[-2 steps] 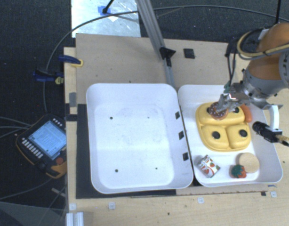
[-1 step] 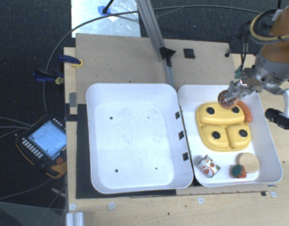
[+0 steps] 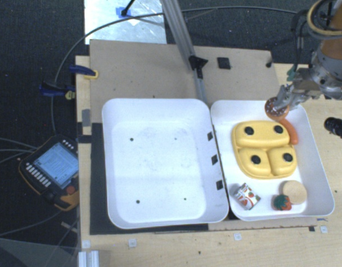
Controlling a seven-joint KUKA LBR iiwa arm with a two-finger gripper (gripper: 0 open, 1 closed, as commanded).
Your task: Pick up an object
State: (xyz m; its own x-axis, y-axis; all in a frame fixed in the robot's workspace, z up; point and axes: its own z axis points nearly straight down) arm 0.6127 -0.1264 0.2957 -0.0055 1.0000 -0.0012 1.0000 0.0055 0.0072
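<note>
**Gripper down at the far rim of the right bin**

Nearest the lens, along the front wall of the right bin point(image 3: 327, 196), three small things sit in a row: a crumpled red-and-white packet point(image 3: 246, 196), a red and green strawberry-like toy point(image 3: 281, 203), and just behind it a tan round disc point(image 3: 295, 191), touching or nearly so. Room is tight down here, the items close to the front rim.

Filling the middle of that bin is the yellow moulded tray point(image 3: 264, 148), smooth and glossy, rounded lobes with four dark dots. An orange carrot-like piece point(image 3: 292, 133) is wedged between its right edge and the bin wall.

Up at the far rim, the gripper point(image 3: 278, 108) is low, its tip on a small brown, round object point(image 3: 274, 111) near the bin's back edge, just beyond the yellow tray. Whether the fingers are apart or pinched on it, I cannot tell; the tip is a blur. The grey arm with its orange band point(image 3: 330, 43) comes in from the right.

Over on the left bin point(image 3: 157, 160), a wide open floor, matte white with rounded corners, plenty of clearance. Black clips join the two bins along the shared edge.
</note>
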